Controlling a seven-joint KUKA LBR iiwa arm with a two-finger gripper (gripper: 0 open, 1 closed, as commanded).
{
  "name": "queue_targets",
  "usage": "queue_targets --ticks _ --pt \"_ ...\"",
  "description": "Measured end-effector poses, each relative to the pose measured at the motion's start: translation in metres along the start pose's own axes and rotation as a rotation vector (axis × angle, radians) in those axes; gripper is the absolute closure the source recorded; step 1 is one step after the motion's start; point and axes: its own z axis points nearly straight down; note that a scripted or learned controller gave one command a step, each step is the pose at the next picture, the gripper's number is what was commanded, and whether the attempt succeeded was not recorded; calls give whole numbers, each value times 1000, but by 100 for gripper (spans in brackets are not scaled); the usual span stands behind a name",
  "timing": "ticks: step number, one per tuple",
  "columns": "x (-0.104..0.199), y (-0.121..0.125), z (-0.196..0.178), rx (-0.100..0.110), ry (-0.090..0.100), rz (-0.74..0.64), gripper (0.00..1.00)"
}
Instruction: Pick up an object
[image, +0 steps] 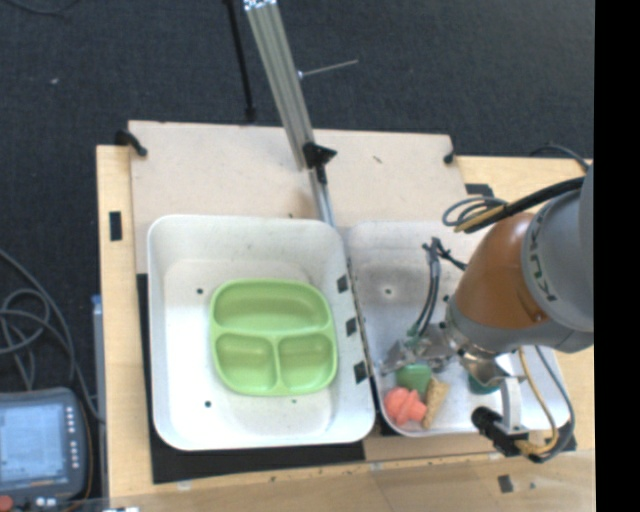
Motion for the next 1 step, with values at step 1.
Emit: queue_targets --ticks 1 --pt "-1 2 -12 -6 0 5 100"
